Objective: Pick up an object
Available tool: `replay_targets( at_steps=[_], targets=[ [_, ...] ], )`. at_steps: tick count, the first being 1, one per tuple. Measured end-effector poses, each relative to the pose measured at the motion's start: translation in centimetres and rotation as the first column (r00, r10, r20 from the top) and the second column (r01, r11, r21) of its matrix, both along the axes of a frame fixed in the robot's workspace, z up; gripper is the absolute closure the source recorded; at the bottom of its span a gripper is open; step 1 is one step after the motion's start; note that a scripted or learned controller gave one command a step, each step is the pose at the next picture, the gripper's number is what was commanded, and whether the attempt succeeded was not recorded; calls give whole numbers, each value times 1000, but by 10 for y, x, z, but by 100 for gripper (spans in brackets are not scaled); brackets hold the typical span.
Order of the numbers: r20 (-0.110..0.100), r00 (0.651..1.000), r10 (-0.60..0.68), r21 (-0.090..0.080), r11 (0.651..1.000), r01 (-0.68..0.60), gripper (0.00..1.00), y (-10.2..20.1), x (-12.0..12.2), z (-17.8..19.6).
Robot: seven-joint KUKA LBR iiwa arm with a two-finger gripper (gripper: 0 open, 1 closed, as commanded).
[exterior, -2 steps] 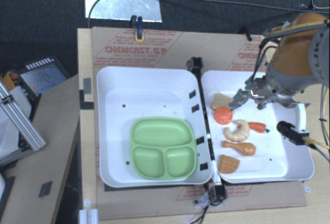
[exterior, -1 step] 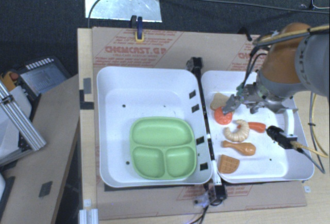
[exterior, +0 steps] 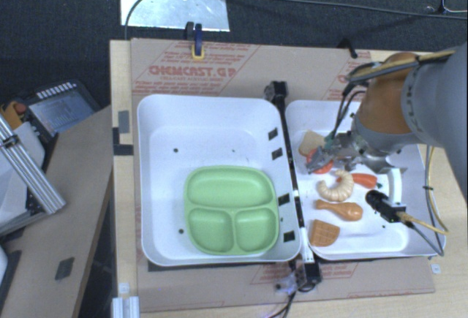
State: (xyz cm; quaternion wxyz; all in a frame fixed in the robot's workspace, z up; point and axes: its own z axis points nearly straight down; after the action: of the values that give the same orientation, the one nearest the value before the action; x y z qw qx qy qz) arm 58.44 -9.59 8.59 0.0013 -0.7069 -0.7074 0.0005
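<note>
My gripper (exterior: pixel 330 154) reaches into the right bin (exterior: pixel 409 240) from the right and hangs low over its upper left part. Right at its tip lies a red toy piece (exterior: pixel 317 160), beside a beige wedge (exterior: pixel 311 141). Whether the tip touches the red piece cannot be told. Below the gripper lie a pale shrimp (exterior: pixel 334 186), an orange-red carrot piece (exterior: pixel 363 180), a brown drumstick (exterior: pixel 341 210) and a waffle-like wedge (exterior: pixel 324 233).
The left bin (exterior: pixel 168 119) holds a green divided plate (exterior: pixel 230 208). A black divider (exterior: pixel 287 156) runs between the bins. A black fitting with a cable (exterior: pixel 384 207) juts off the arm over the right bin's lower right. The grey arm with its orange band (exterior: pixel 387 101) covers that bin's upper right.
</note>
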Motion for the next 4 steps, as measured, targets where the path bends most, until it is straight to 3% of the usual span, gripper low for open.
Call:
replay_targets(
  at_steps=[1, 4],
  targets=[
    [5, 1000, 1, -2, 1000, -1, 100, -1, 2, 13],
    [11, 1000, 4, -3, 1000, -4, 100, -10, 11, 183]
  ],
)
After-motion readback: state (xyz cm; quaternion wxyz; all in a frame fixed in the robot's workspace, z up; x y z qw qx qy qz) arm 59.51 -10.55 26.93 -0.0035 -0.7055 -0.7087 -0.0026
